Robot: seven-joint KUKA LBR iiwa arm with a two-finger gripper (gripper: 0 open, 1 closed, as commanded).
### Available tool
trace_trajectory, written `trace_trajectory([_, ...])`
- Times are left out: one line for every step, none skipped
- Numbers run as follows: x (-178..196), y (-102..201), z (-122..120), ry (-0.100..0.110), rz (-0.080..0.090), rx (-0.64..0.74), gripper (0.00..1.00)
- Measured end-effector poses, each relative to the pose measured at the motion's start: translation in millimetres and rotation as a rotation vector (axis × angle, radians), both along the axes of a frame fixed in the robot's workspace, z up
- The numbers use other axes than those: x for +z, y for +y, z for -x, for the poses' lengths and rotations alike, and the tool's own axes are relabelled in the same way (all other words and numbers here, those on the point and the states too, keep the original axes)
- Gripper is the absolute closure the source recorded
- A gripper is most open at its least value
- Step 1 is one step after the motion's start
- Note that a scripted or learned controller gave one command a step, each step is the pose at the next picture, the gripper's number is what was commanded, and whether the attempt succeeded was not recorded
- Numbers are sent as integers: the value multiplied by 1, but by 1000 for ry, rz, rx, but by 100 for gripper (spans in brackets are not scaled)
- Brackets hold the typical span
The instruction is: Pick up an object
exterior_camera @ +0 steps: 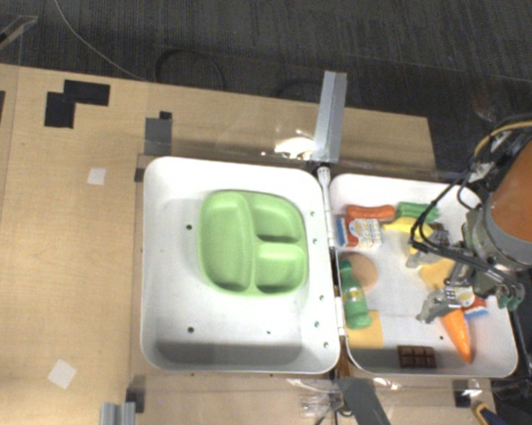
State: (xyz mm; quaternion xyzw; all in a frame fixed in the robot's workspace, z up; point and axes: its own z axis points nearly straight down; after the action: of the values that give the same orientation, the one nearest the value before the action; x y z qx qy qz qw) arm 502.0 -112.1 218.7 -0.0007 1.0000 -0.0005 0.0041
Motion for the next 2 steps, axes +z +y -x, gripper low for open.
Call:
trace_trajectory([-122, -83, -5, 0, 2, 22, 0])
trace_trajectory([-128, -93, 8, -9, 2, 1, 0])
